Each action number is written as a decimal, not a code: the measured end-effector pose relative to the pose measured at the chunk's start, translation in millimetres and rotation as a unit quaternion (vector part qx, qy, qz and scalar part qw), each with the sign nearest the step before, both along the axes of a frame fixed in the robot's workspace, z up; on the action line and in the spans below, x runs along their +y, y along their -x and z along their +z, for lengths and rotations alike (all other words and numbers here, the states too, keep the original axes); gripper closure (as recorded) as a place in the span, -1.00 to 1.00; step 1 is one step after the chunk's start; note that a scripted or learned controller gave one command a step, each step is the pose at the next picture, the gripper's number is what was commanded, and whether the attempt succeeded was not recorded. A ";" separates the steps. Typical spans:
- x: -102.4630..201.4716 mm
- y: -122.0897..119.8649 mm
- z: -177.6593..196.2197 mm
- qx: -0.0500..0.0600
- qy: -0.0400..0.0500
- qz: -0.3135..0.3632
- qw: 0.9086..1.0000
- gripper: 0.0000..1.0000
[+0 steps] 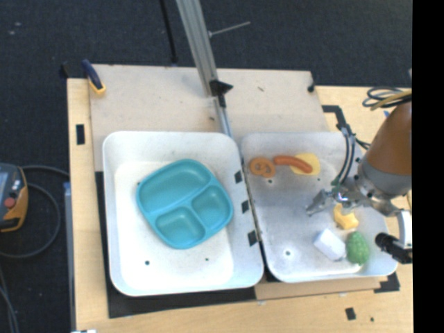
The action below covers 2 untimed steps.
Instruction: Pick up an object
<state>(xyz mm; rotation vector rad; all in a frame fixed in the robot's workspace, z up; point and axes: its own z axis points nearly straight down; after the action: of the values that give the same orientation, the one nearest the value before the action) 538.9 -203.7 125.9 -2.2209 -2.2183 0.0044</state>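
Fingers (316, 206) are looking spread, with bare bin floor between them and nothing pinched; the blur makes this a reading rather than a certainty. The gripper (327, 205) is hanging low over the right bin (291, 272), its tips pointing down and toward the bin's middle, which suggests it is lining up for a grasp and not carrying anything.

Just beside it, toward the bin's near right corner, a yellow block (345, 219) is lying, seemingly the closest candidate. The arm (388, 151) is reaching in from the right and is partly covering that corner, so whether the block is touching the gripper body is hard to tell. Nearer the front wall a white block (329, 244) and a green lump (357, 248) are sitting side by side, close together, which is likely making either one awkward to take cleanly.

Along the far wall an orange ring (261, 166) and a red sausage (290, 161) are lying well apart from the gripper, the sausage resting against a yellow piece (309, 164).

In the left bin (111, 151) a teal tray (184, 203) is lying flat, far from the reach now being made. The pick is not yet done.
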 end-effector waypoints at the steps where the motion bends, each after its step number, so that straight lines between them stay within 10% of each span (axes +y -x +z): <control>1: -1.7 -2.2 14.8 -0.004 0.001 -0.001 1.000 1.00; 2: -8.5 3.2 63.3 -0.005 0.002 -0.001 1.000 1.00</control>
<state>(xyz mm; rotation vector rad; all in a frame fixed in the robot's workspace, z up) 535.7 -212.2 189.2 -2.2304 -2.2229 -0.0043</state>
